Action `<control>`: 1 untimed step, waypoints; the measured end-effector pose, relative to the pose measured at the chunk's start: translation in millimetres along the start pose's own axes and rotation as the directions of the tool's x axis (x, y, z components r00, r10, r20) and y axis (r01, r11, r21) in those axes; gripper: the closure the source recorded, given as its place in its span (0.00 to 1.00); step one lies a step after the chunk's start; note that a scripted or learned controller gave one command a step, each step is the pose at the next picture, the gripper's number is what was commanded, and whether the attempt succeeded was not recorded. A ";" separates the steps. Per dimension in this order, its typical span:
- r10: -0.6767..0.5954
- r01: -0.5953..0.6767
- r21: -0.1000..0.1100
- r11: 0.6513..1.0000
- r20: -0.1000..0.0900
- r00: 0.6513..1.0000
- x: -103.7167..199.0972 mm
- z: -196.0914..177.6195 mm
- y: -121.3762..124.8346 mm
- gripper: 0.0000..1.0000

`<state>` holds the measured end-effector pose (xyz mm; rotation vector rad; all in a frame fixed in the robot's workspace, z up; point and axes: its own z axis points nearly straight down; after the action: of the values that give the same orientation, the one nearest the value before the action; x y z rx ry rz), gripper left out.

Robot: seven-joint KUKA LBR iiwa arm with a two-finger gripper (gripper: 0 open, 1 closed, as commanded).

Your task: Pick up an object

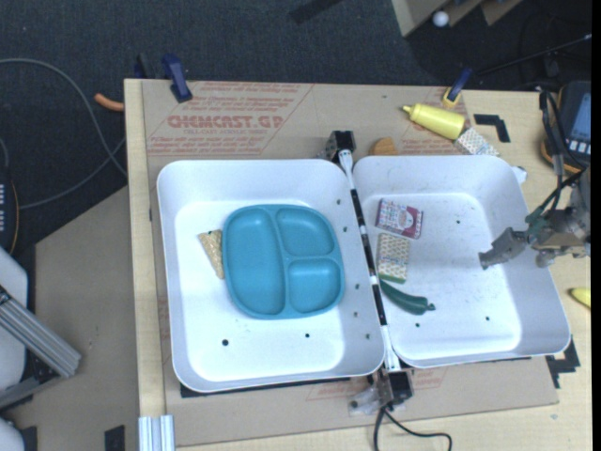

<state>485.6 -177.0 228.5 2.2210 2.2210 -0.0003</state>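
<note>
The right bin (488, 332) holds three small things near its left wall: a pink and white packet (399, 219), a pale patterned packet (393, 256) just below it, and a dark green pod-shaped object (407, 299) lying flat in front. My gripper (498, 250) hangs over the right part of this bin, reaching in from the right edge, well apart from all three. Nothing shows in its grasp. The left bin (188, 195) carries a blue divided plate (282, 259) with a tan cracker-like piece (212, 245) tucked at its left side.
A yellow bottle (437, 118) and a small orange-brown object (383, 146) lie on the bench behind the right bin. Blue clamps (176, 76) grip the bench's far edge. A black divider with clips (362, 233) runs between the bins.
</note>
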 end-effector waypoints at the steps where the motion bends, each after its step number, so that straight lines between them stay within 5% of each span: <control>1: -0.001 0.001 0.003 1.000 -0.002 1.000 65.1 103.4 21.9 0.00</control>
<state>507.6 -112.0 125.1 2.2220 2.2244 -0.0011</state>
